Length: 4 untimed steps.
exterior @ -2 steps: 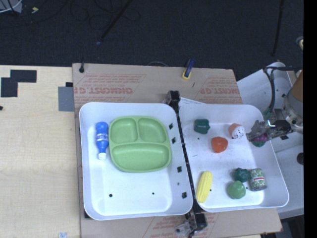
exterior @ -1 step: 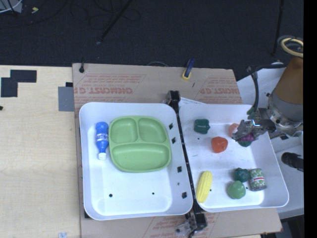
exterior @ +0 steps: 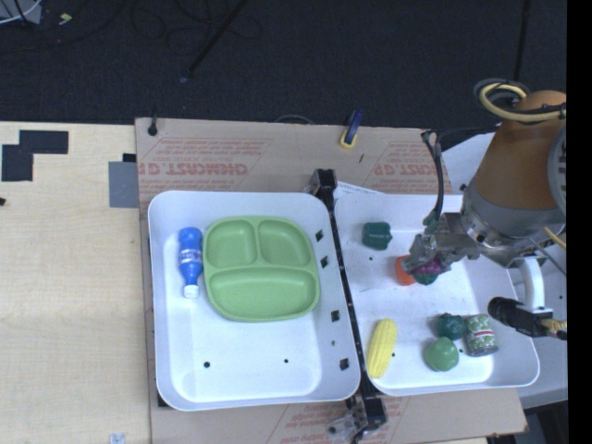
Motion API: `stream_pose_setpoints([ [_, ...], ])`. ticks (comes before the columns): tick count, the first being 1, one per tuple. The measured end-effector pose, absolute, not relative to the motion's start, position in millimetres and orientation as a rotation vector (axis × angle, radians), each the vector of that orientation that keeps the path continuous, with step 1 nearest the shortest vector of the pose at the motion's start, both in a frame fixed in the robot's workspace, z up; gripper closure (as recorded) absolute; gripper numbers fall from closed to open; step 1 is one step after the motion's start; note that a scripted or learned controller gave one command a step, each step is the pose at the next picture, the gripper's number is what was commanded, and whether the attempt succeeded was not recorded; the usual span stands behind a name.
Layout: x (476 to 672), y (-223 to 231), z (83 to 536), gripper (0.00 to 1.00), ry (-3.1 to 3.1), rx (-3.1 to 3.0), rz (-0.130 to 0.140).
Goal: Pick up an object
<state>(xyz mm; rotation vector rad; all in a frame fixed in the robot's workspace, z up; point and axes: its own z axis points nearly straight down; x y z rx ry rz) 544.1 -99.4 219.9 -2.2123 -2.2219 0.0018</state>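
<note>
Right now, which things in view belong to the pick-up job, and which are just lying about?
In play:
gripper, low in the right bin
orange object at its tip
purple-and-green object under it

Lying about:
corn cob
dark green pepper
green ball
teal object
small can
blue bottle
green divided plate

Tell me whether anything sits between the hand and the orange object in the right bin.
Nothing visible does. The hand is already down over the orange object, which peeks out at its left side. The nearest neighbours, the dark green pepper-like toy above and the corn cob below, lie apart from both.
</note>
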Motion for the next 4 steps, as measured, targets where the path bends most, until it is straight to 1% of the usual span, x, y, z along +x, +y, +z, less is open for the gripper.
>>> stream_pose_setpoints([
  [1, 547.7, -41, 231, 1.00, -2.225, -2.213, -0.001],
  [2, 548.3, -16, 228, 1.00, -2.222, -2.216, 0.002],
  [3, 543.4, -11, 237, 1.00, -2.221, -2.218, 0.002],
  [4, 541.6, -20, 222, 1.00, -2.218, -2.219, 0.007],
])
